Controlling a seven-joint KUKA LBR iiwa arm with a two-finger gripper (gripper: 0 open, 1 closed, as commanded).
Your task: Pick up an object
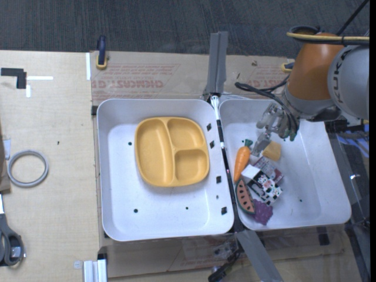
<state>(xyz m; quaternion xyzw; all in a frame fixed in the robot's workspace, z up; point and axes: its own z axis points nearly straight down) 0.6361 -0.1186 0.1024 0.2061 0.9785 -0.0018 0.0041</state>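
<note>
Up and to the left of the gripper (265, 135), the flattened brown cardboard sheet (147, 75) behind the bins bears red print, mirrored and too blurred to read surely.

We look down from one fixed camera above the bench (47, 110), tilted so the far edge and a strip of dark floor (147, 10) run along the top. We stand far enough back to take in both white bins, the left bin (111, 216) and the right bin (329, 204). The arm (329, 69) enters from our right.
</note>
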